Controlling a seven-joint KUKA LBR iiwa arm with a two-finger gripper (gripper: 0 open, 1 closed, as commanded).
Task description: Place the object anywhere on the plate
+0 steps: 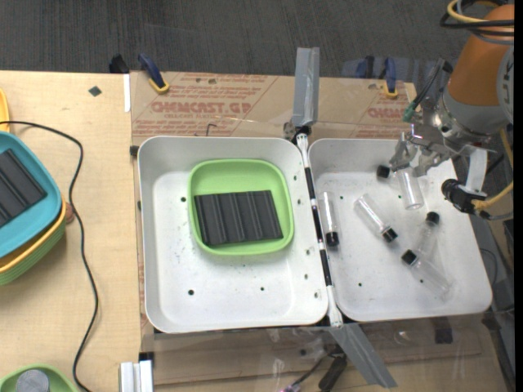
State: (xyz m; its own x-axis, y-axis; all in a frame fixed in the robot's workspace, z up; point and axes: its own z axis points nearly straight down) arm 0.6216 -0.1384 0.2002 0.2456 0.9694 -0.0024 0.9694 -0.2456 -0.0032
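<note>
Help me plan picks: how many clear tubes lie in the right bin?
4: one by the divider, one mid-bin, one lower right, one under the gripper. Others may be hidden.

A green plate with a dark ridged insert sat in the left bin. Several clear tubes with black caps lay scattered in the right bin. The gripper hung over its far corner.

A robotics lab: two white bins on a wooden bench, cardboard backing, loose cable.
</note>
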